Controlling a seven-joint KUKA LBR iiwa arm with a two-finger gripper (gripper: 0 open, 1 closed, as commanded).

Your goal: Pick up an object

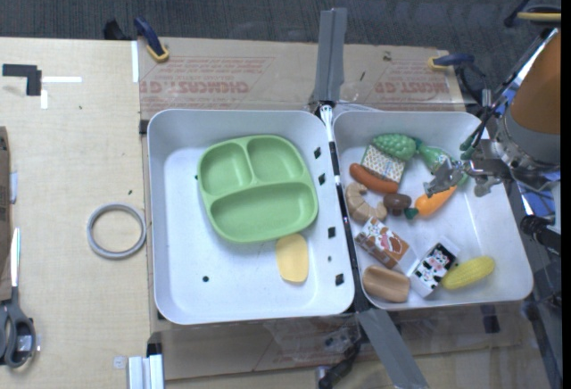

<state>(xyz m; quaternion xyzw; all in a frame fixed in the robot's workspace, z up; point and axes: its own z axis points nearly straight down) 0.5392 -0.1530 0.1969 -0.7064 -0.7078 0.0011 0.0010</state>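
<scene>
The right bin [500, 227] holds several toy foods. An orange carrot [434, 201] lies near its middle, with a red sausage [374, 178], a checkered block [384, 165] and a green leafy piece [395, 144] to the left. Toward the front lie a yellow corn cob [468, 271], a cow-print carton [433, 268], a printed packet [383, 242] and a brown bun [386, 284]. My gripper [448, 173] hangs low in this bin, just above the carrot's upper end, at the end of the arm [535, 111] reaching in from the right.
The left bin [178, 271] holds a green divided plate [257, 188] and a yellow piece [293, 258]. On the bench to the left lie a tape ring [116, 229] and scissors [16, 329]. Clamps [152, 39] sit behind the bins.
</scene>
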